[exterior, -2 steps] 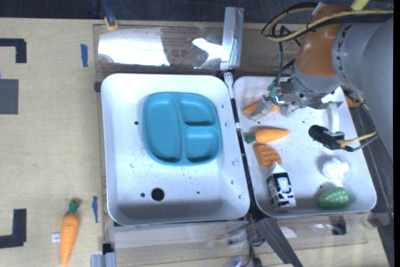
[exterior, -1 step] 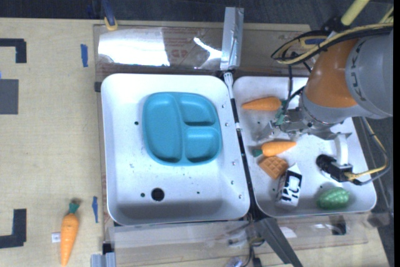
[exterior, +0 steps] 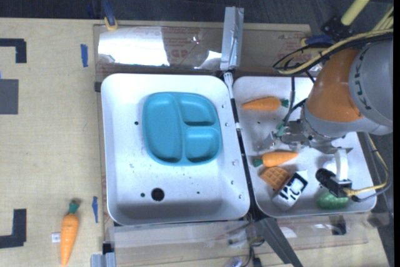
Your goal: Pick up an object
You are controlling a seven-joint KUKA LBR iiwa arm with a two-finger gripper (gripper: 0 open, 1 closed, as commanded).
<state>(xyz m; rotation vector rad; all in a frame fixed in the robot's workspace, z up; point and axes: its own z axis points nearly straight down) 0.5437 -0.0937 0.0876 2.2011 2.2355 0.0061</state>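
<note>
Three carrots — two in the right bin (exterior: 365, 153), at (exterior: 262, 104) and (exterior: 279, 159), one on the bench (exterior: 69, 231). One blue tray (exterior: 182, 127) in the left bin (exterior: 119, 134). Gripper (exterior: 289, 132) between the binned carrots — grip cannot be told.

Bright, even overhead light; glare on the clear panel (exterior: 164, 47); slightly soft focus.

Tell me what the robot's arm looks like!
The arm is fat and round, grey with a big orange band above the wrist. Dark letters mark the grey part near the band. Yellow and black cables loop beside it. Its gripper is a small clump of metal and dark parts with thin wires.
</note>
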